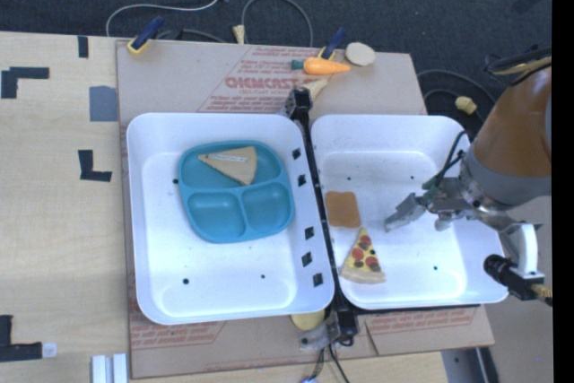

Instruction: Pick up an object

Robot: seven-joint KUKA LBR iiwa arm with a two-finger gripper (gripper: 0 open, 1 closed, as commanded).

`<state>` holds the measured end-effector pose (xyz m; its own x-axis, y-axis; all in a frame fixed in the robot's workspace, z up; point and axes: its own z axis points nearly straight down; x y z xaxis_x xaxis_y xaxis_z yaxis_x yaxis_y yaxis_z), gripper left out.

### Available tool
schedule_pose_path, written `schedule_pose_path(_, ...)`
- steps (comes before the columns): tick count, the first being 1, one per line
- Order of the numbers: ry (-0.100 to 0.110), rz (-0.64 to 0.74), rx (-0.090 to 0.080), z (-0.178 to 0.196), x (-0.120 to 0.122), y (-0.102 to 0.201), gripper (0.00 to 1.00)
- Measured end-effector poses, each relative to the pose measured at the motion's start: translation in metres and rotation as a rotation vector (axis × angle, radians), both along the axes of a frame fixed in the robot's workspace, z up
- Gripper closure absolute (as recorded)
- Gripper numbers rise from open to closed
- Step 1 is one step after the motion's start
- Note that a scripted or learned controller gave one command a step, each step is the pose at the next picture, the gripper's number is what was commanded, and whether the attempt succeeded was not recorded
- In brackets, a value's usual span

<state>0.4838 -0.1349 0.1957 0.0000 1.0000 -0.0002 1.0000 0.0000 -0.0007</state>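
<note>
Colours: both bins white, left bin (152,220) and right bin (430,134), black clips along the shared edge. Plate (238,206) in left bin is sky blue, holds a tan toast slice (231,163) with darker crust edge. Right bin: brown square patty (342,209); pizza slice (362,258) yellow with red and dark dots, pale crust. Gripper (414,213) grey metal; arm (516,139) orange-brown band over grey. Upper centre: orange carrot (325,65) on brown cardboard (206,76) with red print. Floor dark grey carpet, bench light wood.
</note>
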Motion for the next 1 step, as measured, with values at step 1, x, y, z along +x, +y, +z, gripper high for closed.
schedule_pose_path(1, -0.005, 0.001, -0.005, -0.1151, 0.0003, 0.0354, 0.00)
